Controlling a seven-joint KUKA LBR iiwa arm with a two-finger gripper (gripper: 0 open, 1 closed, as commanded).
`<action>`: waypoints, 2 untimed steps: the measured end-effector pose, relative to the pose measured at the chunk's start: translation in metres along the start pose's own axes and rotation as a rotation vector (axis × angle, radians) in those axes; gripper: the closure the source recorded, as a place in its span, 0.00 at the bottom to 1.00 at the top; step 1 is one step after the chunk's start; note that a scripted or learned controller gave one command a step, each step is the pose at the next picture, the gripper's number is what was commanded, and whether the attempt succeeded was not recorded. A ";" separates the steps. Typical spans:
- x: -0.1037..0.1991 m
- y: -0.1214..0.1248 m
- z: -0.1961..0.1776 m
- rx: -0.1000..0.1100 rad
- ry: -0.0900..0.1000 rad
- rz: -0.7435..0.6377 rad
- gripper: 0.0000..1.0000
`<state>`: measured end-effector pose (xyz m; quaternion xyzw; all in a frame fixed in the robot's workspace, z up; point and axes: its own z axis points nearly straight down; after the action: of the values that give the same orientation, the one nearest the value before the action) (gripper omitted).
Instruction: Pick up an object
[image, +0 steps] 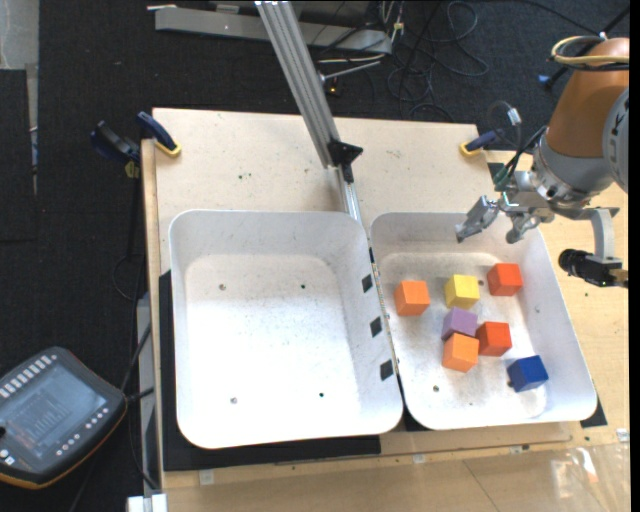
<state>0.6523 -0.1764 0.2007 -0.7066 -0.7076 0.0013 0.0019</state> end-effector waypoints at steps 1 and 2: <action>0.000 0.001 -0.003 -0.004 -0.002 -0.002 0.00; -0.003 -0.003 0.060 0.001 0.000 0.002 0.00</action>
<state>0.6489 -0.1791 0.1406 -0.7073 -0.7069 0.0018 0.0022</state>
